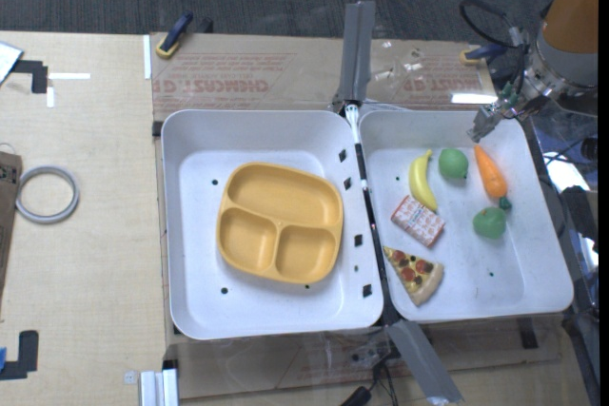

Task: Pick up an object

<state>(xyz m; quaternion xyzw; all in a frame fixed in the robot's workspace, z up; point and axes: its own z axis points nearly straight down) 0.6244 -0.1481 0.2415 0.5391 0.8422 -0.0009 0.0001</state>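
Observation:
The right bin (533, 285) holds a yellow banana (422, 181), a green ball-like fruit (454, 164), an orange carrot (490, 173), a second green fruit (489, 222), a pink box (418, 221) and a pizza slice (415, 273). My gripper (487, 122) hangs above the bin's back right corner, just behind the carrot's top end and apart from it. Nothing is seen held in it. The arm's orange band (577, 0) rises at the upper right.
A yellow divided plate (281, 223) lies in the left bin (181, 204). A grey bar (357, 52) runs behind the bins' shared wall. A tape roll (45, 194) sits on the bench at left, and a blue clamp (174, 33) on the cardboard.

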